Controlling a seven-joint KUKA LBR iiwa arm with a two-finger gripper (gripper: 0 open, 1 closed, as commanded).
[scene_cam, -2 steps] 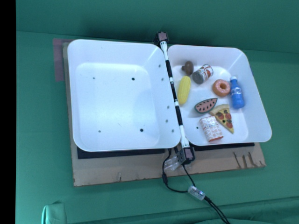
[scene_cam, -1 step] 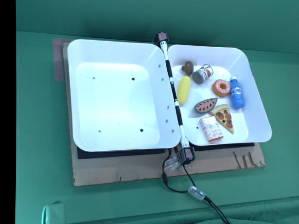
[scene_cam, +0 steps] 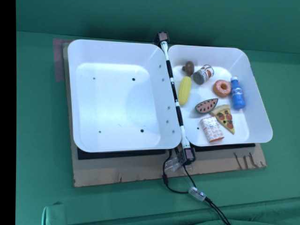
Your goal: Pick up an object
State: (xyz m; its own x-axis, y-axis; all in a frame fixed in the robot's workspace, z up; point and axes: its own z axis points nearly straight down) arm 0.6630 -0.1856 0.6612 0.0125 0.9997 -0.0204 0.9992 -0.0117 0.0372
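Note:
The right bin [scene_cam: 255,125] holds several toy foods. A yellow corn cob [scene_cam: 184,90] lies near its left wall, with a brown piece [scene_cam: 188,68] and a small tin can [scene_cam: 203,74] behind it. An orange donut [scene_cam: 221,88] sits beside a blue bottle [scene_cam: 237,93]. Nearer the front lie a watermelon slice [scene_cam: 206,106], a pizza slice [scene_cam: 224,117] and a red-and-white carton [scene_cam: 212,129].
The left bin [scene_cam: 84,139] stands beside the right one, with a black-and-white striped bar [scene_cam: 173,93] along the seam between them. Both rest on a cardboard base [scene_cam: 122,175] over green cloth. A cable [scene_cam: 197,193] trails off the front.

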